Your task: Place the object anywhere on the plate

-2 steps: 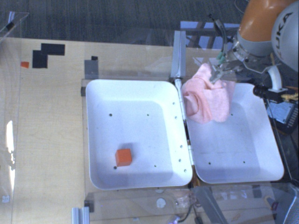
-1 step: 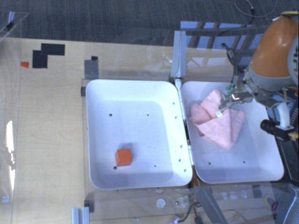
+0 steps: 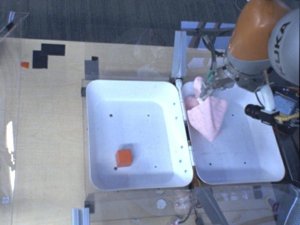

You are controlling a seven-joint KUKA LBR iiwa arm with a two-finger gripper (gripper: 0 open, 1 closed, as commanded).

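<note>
Camera view looks down at a slant on a pale wooden tabletop (image 3: 47,139) carrying two shallow white plastic bins side by side. From the right edge the grey arm with its orange band (image 3: 255,29) reaches in above the far end of the right-hand white bin (image 3: 243,168), its wrist bent downward and toward the left so that the tool (image 3: 208,86) points at the bin's far left corner. The tool is closed on a soft pink cloth (image 3: 208,116), pinching its upper corner between the fingers; the rest of the cloth hangs and drapes below and slightly nearer the camera than the tool, tapering to a point over the bin floor. Just left of the tool, against the bin's left wall, part of a round pinkish-white plate (image 3: 190,102) is visible, partly covered by the cloth's edge. Whether the cloth's lower tip touches the bin floor cannot be told. Well apart from the tool, far to its left and toward the near edge, a small orange cube (image 3: 124,158) lies on the floor of the left-hand white bin (image 3: 136,97). Black cable fittings (image 3: 260,111) sit just right of the tool.
</note>
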